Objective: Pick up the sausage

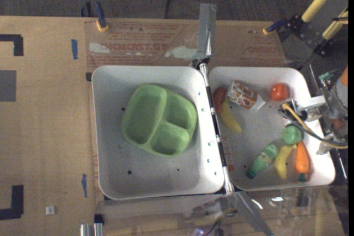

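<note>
The sausage (219, 98) is a short reddish-brown piece lying against the left wall of the right bin (260, 73), near its far corner. A yellow banana (230, 119) touches its near end, and a small printed carton (244, 95) lies just to its right. My gripper (332, 119) hangs over the right rim of that bin, seen from above under the grey wrist and its cables. It is far to the right of the sausage and nothing shows in it.
In the right bin there are also a red tomato (280, 92), a round green fruit (292, 134), a green bottle (263, 158), a yellow piece (284, 160) and a carrot (301, 160). A green divided plate (160, 119) sits in the left bin (110, 168).
</note>
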Controlling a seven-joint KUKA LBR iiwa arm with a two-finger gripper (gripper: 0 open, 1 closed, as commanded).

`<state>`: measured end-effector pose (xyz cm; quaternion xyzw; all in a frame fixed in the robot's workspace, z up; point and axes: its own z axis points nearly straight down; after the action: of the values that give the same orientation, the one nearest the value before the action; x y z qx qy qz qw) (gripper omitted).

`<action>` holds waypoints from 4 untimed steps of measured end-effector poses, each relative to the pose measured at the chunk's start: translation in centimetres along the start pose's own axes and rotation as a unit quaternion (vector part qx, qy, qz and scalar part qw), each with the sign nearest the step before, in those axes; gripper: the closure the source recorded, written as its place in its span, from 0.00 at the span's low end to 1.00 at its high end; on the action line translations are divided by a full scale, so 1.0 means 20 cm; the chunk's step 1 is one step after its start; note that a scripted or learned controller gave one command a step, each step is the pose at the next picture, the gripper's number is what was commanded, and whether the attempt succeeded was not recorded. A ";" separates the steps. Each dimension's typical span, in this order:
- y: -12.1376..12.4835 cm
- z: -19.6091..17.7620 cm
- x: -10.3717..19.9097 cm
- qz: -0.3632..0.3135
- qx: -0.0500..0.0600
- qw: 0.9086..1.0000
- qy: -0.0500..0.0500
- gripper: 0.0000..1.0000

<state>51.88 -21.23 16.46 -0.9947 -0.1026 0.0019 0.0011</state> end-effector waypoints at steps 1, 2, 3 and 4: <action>0.00 -0.09 -0.15 0.002 0.002 1.000 -0.002 0.00; -0.37 0.36 -0.12 -0.037 0.001 0.999 -0.001 0.00; 0.03 -0.22 -0.15 0.003 0.000 1.000 0.000 0.00; -0.19 0.35 -0.16 -0.038 0.000 0.999 0.000 0.00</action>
<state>47.88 -18.22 9.51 -0.9901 -0.1400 0.0021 0.0009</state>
